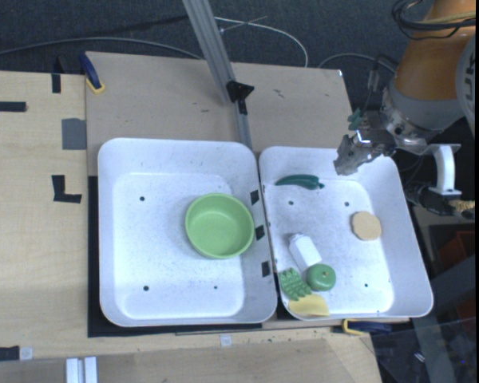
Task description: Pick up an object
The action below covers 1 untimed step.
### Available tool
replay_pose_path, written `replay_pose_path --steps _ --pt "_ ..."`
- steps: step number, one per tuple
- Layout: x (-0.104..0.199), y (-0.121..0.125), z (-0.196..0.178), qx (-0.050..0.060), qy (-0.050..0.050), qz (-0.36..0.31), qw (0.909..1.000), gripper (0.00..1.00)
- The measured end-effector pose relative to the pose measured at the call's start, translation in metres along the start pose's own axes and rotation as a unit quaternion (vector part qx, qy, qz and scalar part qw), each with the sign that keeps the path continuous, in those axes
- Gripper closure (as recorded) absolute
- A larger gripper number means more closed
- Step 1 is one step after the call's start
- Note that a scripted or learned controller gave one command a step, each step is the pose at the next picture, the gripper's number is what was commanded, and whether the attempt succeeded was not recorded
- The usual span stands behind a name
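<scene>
My gripper (347,160) hangs over the far right rim of the right bin (399,206), with nothing seen between its fingers. In that bin lie a dark green pepper-like piece (300,182) near the far wall, a tan round cookie (366,226) at the right, a white cylinder (306,252) in the middle, a green round knob (321,277), a green ridged piece (292,283) and a yellow piece (310,306) at the near edge. The pepper piece lies a little left of and below the gripper.
The left bin (128,214) holds a light green bowl (219,226). A grey pole (211,42) slants down from the top to the gap between the bins. Cables run across the dark floor behind the bench.
</scene>
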State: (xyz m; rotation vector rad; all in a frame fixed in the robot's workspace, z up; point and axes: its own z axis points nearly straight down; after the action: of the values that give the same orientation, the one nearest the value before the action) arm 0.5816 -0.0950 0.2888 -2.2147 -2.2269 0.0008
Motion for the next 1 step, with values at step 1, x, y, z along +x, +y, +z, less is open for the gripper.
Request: replay_pose_path --steps 1 --pt "0.0464 0.0081 0.0033 0.000 0.000 0.000 1.0000 1.00"
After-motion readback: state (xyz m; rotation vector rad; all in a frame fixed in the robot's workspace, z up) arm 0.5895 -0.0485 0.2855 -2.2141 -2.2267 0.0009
